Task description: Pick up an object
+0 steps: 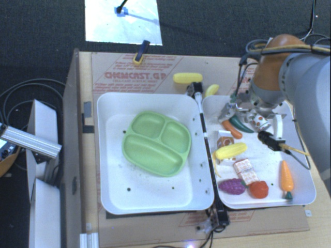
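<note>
Grey arm's gripper (239, 109) low in right bin (305, 182), reaching stage.
Finger state: cannot tell. Orange carrot (232, 129) just below it; next, close and lift.

Green divided plate (156, 143) lies in left bin (111, 190); perhaps a clip (140, 52) behind.

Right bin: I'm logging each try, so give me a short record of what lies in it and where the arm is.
left bin: green divided plate
right bin: toy food
near front edge: purple grapes, red tomato, carrot
middle: yellow corn
arm: over the right bin's far end
tool: low among the far items; grip not visible
</note>
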`<action>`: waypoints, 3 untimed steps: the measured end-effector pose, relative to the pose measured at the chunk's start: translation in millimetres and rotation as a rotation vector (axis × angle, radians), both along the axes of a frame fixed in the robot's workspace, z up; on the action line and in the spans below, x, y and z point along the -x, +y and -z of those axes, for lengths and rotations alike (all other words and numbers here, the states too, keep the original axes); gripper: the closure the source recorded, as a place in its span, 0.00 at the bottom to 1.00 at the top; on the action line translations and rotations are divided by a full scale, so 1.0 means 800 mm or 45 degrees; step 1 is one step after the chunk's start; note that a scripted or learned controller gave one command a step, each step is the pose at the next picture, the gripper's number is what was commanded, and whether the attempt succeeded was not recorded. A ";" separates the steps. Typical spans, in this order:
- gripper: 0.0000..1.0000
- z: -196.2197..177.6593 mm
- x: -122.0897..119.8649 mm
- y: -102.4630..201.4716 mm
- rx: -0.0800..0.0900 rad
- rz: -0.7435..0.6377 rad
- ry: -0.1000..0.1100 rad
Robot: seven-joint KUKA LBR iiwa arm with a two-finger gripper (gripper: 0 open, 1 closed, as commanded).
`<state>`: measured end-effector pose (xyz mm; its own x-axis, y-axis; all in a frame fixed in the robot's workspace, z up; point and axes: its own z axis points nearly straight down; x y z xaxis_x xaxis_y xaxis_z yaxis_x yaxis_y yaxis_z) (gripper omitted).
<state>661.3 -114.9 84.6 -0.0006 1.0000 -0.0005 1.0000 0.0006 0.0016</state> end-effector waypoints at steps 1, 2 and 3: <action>0.00 -0.001 -0.010 -0.009 0.000 0.000 -0.004; 0.00 0.000 -0.004 0.015 0.000 -0.006 0.001; 0.00 -0.001 -0.010 0.011 -0.001 -0.006 -0.003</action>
